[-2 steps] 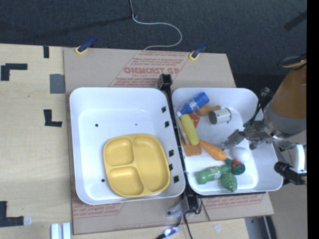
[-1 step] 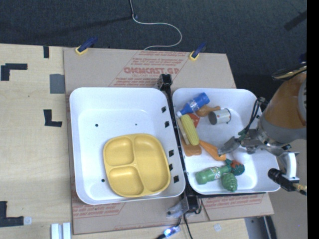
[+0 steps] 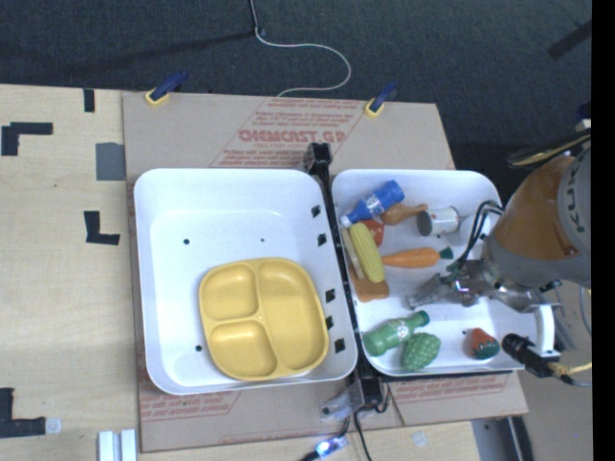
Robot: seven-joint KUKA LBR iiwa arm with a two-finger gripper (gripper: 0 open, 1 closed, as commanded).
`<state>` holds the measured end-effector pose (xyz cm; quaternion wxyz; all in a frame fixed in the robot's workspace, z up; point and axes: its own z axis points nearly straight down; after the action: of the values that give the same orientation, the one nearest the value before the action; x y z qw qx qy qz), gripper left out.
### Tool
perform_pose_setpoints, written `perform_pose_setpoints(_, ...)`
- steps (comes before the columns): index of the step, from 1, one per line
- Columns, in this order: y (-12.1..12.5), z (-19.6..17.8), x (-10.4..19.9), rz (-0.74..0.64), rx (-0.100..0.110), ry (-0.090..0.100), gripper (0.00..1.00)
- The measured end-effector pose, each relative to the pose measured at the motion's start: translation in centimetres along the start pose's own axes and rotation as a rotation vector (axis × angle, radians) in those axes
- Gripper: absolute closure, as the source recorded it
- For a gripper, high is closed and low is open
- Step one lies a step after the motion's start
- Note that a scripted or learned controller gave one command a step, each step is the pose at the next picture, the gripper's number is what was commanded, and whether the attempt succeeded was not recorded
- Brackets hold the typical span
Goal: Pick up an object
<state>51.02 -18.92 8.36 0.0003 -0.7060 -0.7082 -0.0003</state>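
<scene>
While the arm (image 3: 543, 224) reaches in from the right of the camera view, its gripper (image 3: 444, 289) sits low over the middle of the right bin (image 3: 480, 182), pointing toward the bin's left half; whether the claw is wide, narrow or closed on anything cannot be told, since the metal parts there blur together. The task names no single thing, so the candidates are the toys in that bin. Nearest the gripper is an orange carrot (image 3: 413, 256), lying just above it with its long axis running left to right and its green end toward the right. To the left, a yellow corn cob (image 3: 366, 251) lies along the bin's left wall, its long axis running top to bottom with a slight tilt. A blue bottle (image 3: 377, 201) lies slantwise near the top left corner, cap end up and to the right. Along the bottom wall lie a green bottle (image 3: 393, 333), long axis left to right, a green knobbly fruit (image 3: 420, 351) just beside it, and a small red piece (image 3: 480, 345) further right. The left bin (image 3: 168, 209) holds 1 yellow divided plate (image 3: 261, 316) with 3 compartments.
</scene>
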Motion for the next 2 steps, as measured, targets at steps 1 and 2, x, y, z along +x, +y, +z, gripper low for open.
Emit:
perform_pose_setpoints(1,0.0,-1.1,-0.1,0.000,-0.001,-0.002,1.00)
perform_pose_setpoints(2,0.0,-7.5,0.0,0.002,-0.003,-0.002,1.00)
